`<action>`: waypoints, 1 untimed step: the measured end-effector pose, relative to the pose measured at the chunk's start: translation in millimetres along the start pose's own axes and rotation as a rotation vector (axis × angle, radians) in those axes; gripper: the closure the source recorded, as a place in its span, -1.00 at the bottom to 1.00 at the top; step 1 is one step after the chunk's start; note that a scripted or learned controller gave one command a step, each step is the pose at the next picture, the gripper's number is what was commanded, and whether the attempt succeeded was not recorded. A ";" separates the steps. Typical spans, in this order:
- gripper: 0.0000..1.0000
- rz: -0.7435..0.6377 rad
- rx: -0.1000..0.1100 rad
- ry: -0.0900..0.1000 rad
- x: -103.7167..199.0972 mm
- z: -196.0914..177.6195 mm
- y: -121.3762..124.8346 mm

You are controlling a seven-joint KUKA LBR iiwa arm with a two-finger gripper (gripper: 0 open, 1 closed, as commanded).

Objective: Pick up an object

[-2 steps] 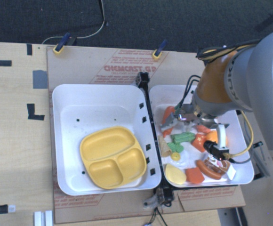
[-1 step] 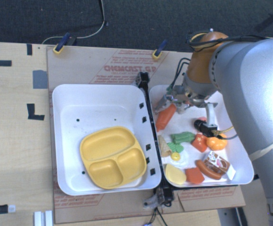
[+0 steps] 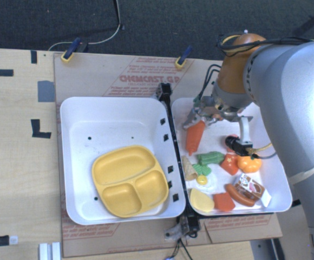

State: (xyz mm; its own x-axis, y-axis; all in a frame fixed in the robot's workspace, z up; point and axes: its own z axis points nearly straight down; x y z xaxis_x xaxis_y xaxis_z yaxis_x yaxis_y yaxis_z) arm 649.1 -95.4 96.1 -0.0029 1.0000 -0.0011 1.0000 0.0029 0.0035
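Observation:
The right bin (image 3: 279,169) holds several toy foods. An orange carrot (image 3: 194,137) lies lengthwise near the bin's left wall, its upper end right under my gripper (image 3: 203,119). The gripper hangs over the bin's far left part, with the wrist and orange band above it. The carrot's top meets the gripper's tip, and I cannot make out whether it is gripped. Below the carrot lie a green vegetable (image 3: 210,158), a red piece (image 3: 229,164) and a small orange fruit (image 3: 249,164).
The left bin (image 3: 76,123) contains a yellow divided plate (image 3: 131,180). The right bin's near end holds a hot dog (image 3: 246,191), a red block (image 3: 223,201), a yellow wedge (image 3: 202,200) and a fried egg (image 3: 202,180). The large grey arm covers the right side.

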 end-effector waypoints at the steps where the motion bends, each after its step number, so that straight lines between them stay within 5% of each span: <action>1: 1.00 -0.004 -0.003 0.004 65.0 -94.4 -41.6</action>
